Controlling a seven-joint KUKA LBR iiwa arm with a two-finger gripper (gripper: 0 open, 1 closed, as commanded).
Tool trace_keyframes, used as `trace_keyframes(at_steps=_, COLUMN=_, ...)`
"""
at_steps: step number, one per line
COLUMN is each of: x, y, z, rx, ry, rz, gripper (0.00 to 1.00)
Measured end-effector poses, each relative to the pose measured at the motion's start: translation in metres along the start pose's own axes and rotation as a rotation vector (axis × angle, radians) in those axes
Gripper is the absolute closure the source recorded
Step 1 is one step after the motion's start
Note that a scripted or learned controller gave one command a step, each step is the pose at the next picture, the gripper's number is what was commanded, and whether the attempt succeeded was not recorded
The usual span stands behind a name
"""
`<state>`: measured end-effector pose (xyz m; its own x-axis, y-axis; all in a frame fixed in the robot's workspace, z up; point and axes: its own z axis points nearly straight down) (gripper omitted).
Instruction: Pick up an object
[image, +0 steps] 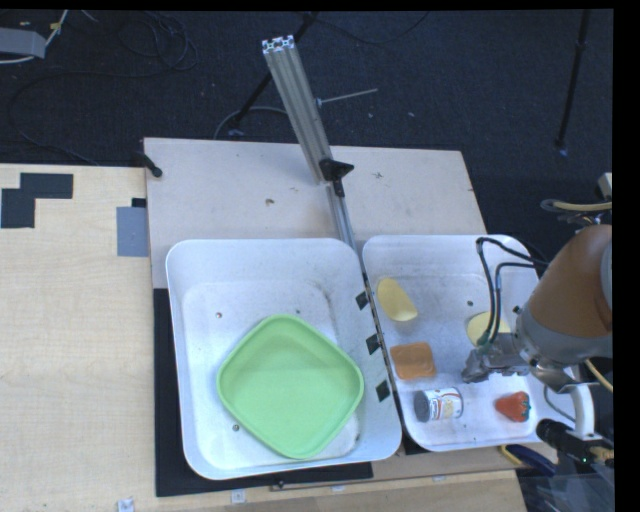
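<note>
The left bin (190, 300) carries a green plate (290, 385) lying flat toward its 5 o'clock corner, well apart from anything I am reaching for, so I judge it plays no part in this pick.

Across the divider, the right bin (440, 262) holds the loose pieces. A pale yellow wedge (397, 300) sits toward 10 o'clock of that bin; just below it lies an orange block (412, 360), and at 6 o'clock a small jar (439, 404) lies on its side. All three rest apart from one another, which leaves room for my tool to come down beside any of them.

My gripper (487, 365) hangs low over the bin's 3 o'clock side, with a yellow object (479, 326) just beside it at 12 o'clock and a red strawberry-like piece (513, 406) at 5 o'clock. Whether it is wide or narrow I cannot tell, as the wrist covers it from above. Nothing visibly sits in it, so the pick looks not yet made.
</note>
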<state>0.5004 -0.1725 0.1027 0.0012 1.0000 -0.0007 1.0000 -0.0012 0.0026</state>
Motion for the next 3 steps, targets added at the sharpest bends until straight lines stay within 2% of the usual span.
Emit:
trace_keyframes(at_steps=2, x=-0.005, y=0.01, z=-0.099, rx=-0.002, ry=-0.001, rz=-0.001, gripper=1.0)
trace_keyframes(at_steps=3, x=0.04, y=0.021, z=-0.111, rx=0.002, ry=0.001, rz=-0.005, gripper=1.0)
